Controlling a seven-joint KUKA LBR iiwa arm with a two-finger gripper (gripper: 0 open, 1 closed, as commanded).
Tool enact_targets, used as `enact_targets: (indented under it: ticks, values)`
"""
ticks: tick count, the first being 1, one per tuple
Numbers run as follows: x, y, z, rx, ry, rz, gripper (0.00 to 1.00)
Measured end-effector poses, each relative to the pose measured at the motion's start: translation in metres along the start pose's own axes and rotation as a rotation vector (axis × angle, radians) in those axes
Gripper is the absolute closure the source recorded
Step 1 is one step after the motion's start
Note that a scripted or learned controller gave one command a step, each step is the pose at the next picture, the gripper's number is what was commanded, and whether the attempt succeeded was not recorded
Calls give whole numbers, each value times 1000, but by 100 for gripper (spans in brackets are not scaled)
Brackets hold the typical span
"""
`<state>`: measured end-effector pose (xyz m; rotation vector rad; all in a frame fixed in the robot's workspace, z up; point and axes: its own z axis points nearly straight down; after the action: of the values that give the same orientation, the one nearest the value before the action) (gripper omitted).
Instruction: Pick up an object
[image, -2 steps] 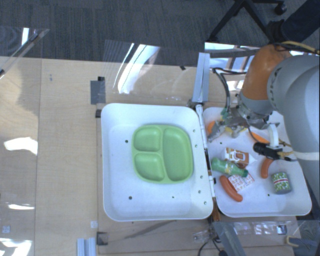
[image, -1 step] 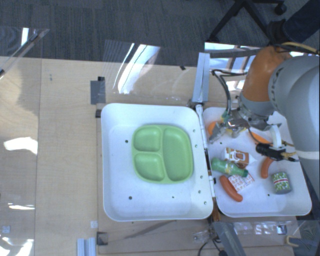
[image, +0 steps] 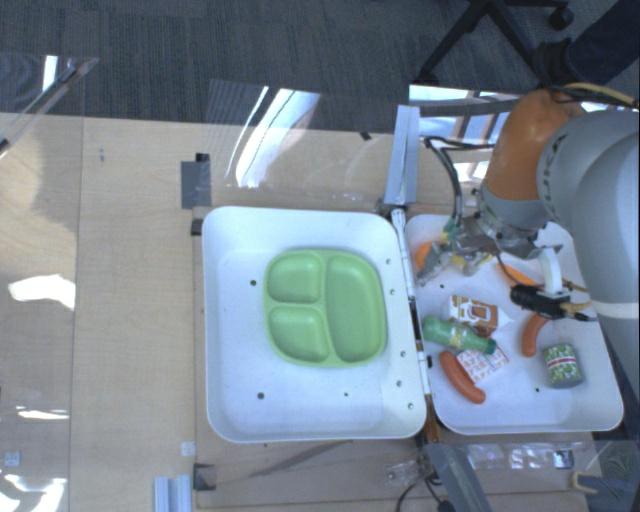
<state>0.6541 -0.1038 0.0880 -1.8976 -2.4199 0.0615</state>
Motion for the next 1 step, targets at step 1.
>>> enact_targets:
  ticks: [1]
  values:
    - [3, 1, 0, -1, -4, 25, 0]
